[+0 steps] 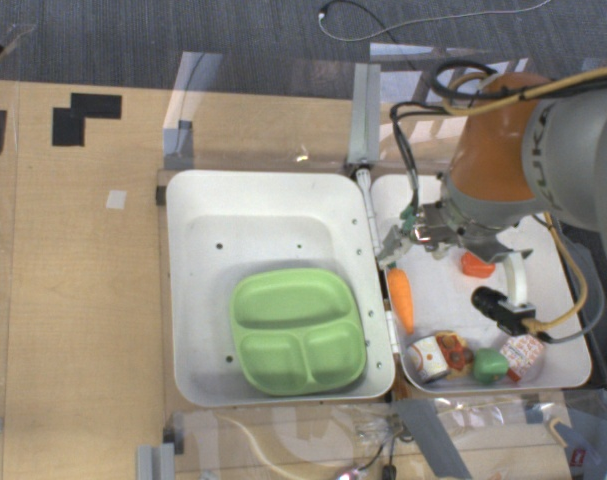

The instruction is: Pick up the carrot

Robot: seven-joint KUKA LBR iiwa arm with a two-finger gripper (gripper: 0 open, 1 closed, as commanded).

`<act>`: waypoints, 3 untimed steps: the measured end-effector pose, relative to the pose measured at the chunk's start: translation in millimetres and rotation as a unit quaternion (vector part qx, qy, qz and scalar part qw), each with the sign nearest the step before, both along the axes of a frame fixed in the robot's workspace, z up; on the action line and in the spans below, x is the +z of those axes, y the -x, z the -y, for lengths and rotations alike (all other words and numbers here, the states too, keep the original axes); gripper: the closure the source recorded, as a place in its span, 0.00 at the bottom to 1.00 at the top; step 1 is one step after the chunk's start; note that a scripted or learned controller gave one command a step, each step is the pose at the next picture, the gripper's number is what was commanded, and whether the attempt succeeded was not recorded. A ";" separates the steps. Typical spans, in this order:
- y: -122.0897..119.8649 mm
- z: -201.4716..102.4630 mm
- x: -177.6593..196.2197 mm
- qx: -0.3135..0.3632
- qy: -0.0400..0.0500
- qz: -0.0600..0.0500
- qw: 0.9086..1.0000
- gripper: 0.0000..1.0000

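- Two bins sit side by side; I see the carrot (401,299) in the right bin (573,363), lying lengthwise against its left wall, just beside the divider
- My gripper (480,268) hangs over the middle of that bin, near the carrot but apart from it; I cannot tell how it is set
- That wall-hugging spot leaves little room, I judge, on the divider side
- A green divided plate (298,330) rests in the left bin (198,268); small toy foods (451,356) cluster along the right bin's near edge, clear of the carrot

One fixed overhead camera looks slantwise down on both bins (183,268).
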State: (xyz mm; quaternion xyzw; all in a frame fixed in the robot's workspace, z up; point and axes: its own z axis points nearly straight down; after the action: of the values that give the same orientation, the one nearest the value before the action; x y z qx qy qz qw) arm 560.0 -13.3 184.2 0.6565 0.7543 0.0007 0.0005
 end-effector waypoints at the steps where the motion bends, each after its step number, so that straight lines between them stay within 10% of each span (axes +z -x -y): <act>1: 17.4 -4.7 0.0 0.105 0.000 0.000 0.995 0.00; 3: 50.6 -16.6 -0.2 0.176 0.000 0.000 0.984 0.00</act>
State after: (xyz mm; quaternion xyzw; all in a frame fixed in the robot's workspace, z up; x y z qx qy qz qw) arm 509.4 3.3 184.1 0.5133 0.8582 0.0008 0.0005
